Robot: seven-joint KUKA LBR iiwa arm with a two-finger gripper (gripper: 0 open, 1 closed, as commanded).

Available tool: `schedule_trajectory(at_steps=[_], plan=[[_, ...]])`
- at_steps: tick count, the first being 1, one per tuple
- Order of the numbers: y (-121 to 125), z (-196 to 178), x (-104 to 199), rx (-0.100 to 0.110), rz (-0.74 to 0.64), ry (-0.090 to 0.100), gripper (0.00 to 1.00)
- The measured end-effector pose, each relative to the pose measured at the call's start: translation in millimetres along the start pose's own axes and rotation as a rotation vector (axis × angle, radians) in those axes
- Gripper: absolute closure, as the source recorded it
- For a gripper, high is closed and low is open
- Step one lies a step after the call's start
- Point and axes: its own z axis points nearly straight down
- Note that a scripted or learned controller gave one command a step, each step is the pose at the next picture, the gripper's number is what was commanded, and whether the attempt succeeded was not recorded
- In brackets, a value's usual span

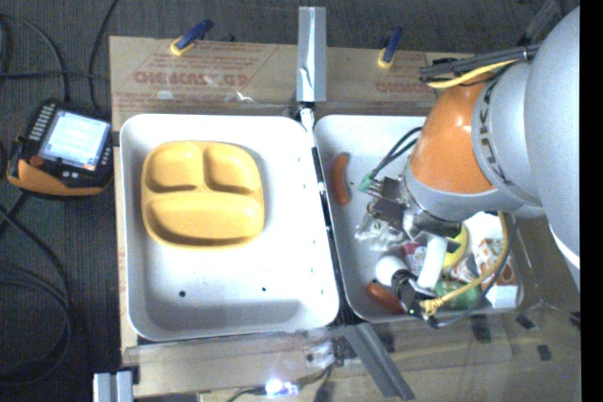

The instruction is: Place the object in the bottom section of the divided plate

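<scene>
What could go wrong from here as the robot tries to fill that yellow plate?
1. The arm hangs over a crowded pile in the right bin; it may well grab two things or none.
2. The sausage lies close to that bin's left wall, likely awkward to grip.
3. The plate sits in the left bin, and its two upper sections border the bottom one, so a drop could land wrong.

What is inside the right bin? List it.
Red sausage-shaped piece by the left wall, another reddish piece at the front, mixed small items. The arm covers the rest of the right bin.
</scene>
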Motion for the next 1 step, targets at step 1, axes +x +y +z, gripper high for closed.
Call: schedule_trajectory(at_steps=[1], plan=[[9.5,-0.5,-22.0,-0.001,-0.39,0.0,1.0]])
